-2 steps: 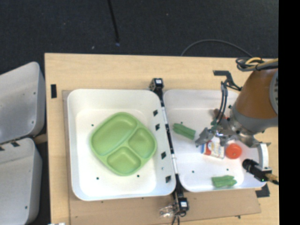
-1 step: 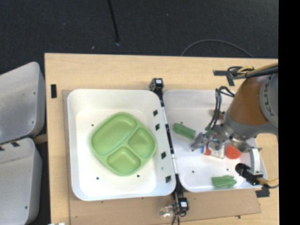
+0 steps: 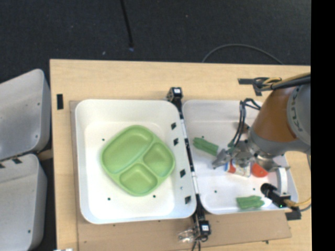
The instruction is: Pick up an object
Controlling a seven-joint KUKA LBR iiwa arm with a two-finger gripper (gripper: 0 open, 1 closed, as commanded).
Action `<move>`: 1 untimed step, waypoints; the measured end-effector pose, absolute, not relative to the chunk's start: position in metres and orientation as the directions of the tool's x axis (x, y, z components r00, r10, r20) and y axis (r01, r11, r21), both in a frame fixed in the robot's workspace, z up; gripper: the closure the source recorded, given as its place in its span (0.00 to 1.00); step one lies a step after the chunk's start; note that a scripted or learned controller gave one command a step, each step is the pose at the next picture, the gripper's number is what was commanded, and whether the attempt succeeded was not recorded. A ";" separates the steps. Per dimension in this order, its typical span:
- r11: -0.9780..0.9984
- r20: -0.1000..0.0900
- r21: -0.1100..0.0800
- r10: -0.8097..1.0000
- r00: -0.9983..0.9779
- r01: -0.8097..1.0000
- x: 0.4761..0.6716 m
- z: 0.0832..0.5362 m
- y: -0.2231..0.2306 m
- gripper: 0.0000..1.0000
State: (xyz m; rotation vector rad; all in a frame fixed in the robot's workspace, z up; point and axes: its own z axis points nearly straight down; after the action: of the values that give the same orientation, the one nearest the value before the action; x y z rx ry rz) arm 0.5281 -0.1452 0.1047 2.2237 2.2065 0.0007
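Two shallow white bins sit side by side on a wooden bench, seen from above at a slant. The left bin (image 3: 89, 203) holds a green divided plate (image 3: 137, 160) near its centre, lying flat with three compartments. The right bin (image 3: 209, 111) holds the loose objects. A green stick-shaped piece (image 3: 205, 145) lies toward ten o'clock in that bin, another green piece (image 3: 249, 202) lies toward five o'clock near the front rim, and a small orange-red item (image 3: 259, 169) lies right of centre, just beside the robot's tool.

The grey arm with its orange band (image 3: 275, 119) enters from three o'clock and reaches down into the middle of the right bin. Its gripper (image 3: 235, 163) is low, close to the bin floor, among small blue, red and pale shapes too blurred to name.

Judging by this, the pick looks under way but not finished: nothing is visibly lifted. How wide the claw stands, and whether it has anything, cannot be told; the wrist hides it.
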 end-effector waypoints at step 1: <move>-0.016 -0.010 0.017 1.000 0.016 1.000 0.530 0.118 -0.148 1.00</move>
State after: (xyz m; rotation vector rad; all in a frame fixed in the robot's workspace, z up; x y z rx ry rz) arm 0.5305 -0.1478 0.1176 2.2251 2.1903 0.0068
